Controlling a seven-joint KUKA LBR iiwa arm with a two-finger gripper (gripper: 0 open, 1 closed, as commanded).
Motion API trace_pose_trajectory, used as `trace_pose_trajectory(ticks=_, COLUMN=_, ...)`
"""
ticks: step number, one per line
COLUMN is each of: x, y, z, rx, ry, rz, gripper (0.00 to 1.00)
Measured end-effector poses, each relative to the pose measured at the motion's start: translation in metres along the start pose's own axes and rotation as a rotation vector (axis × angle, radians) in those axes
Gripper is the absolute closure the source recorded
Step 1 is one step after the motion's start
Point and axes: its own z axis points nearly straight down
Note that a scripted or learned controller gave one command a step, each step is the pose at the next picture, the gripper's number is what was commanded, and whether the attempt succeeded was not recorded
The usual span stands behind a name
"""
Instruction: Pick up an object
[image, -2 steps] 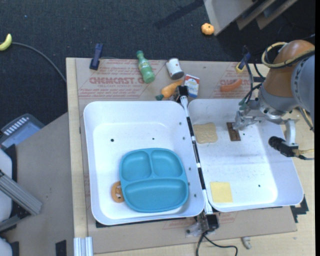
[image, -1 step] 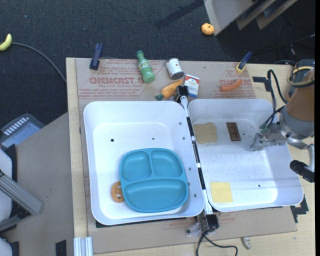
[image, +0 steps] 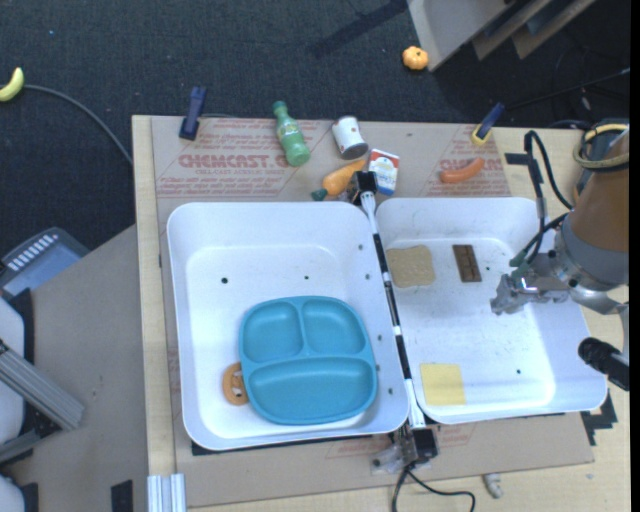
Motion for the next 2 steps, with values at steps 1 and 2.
trace_pose_trajectory(ticks=1, x=0.0, y=-0.001, z=0.001, rx=0.001, ry=0.0, rz=0.001, gripper=0.0)
trace_pose_trajectory(ticks=2, x=-0.03, y=0.07, z=0.054, rx=0.0, ry=-0.002, rz=0.001, gripper=0.0)
